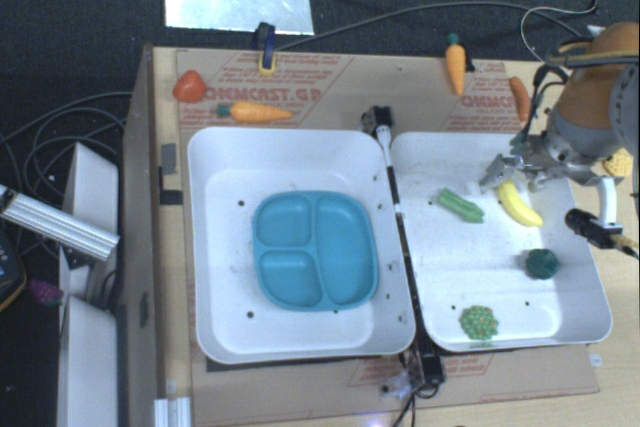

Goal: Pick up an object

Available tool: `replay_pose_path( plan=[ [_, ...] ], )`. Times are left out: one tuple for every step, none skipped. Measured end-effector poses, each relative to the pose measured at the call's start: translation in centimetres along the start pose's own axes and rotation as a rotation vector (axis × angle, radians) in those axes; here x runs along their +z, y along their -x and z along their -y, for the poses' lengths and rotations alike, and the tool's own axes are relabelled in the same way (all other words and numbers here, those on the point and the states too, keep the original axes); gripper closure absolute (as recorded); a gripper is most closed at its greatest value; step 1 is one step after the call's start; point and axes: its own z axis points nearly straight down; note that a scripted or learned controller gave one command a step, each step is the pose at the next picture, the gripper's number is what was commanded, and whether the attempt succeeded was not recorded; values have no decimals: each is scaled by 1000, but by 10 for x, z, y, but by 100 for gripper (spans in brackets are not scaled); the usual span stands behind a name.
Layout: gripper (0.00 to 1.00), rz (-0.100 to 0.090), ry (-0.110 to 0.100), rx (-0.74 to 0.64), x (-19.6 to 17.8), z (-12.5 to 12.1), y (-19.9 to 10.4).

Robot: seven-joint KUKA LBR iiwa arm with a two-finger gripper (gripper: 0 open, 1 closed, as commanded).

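I see the banana lying in the right bin, near its far right corner, tilted with its upper end pointing toward the gripper. The gripper hangs just above that upper end, its metal fingers spread; nothing sits between them. I can't tell whether a fingertip touches the banana.

Just left of the banana lies a green pod. Nearer me, by the bin's right wall, sits a dark green lump, and at the front a light green bumpy ball.

The arm comes in from the right, its orange band above the wrist.

The left bin holds a blue divided plate. On the cardboard behind the bins I see a tomato, a carrot, another carrot and an orange piece.
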Motion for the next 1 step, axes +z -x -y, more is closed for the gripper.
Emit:
replay_pose_path(
  plan=[
    [100, 1, 4, -1, -12, -1, 0]
  ],
)
